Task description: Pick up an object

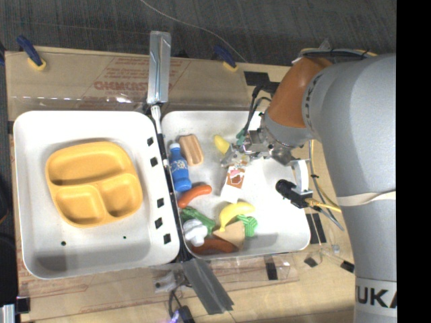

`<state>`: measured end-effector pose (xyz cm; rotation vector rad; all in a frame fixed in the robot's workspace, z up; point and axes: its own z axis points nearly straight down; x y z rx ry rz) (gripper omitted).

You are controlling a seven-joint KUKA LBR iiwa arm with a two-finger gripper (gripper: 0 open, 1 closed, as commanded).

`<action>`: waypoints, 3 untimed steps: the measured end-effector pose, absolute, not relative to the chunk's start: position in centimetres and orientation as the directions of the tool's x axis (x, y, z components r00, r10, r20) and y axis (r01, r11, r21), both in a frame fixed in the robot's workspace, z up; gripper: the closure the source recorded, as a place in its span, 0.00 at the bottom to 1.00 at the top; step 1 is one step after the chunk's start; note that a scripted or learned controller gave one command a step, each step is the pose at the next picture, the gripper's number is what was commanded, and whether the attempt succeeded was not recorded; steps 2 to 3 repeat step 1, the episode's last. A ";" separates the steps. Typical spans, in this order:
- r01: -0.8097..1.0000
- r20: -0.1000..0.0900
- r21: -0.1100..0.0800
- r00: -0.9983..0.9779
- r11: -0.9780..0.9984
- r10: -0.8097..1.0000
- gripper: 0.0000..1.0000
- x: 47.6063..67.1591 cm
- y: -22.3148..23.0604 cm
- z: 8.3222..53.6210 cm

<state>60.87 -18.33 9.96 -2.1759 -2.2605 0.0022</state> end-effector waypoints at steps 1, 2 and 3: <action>0.999 0.001 0.001 0.037 -0.037 0.999 1.00 62.4 -14.1 19.0; 0.999 0.001 0.001 0.037 -0.037 0.999 1.00 62.4 -14.1 19.0; 0.999 0.001 0.001 0.037 -0.037 0.999 1.00 62.4 -14.1 19.0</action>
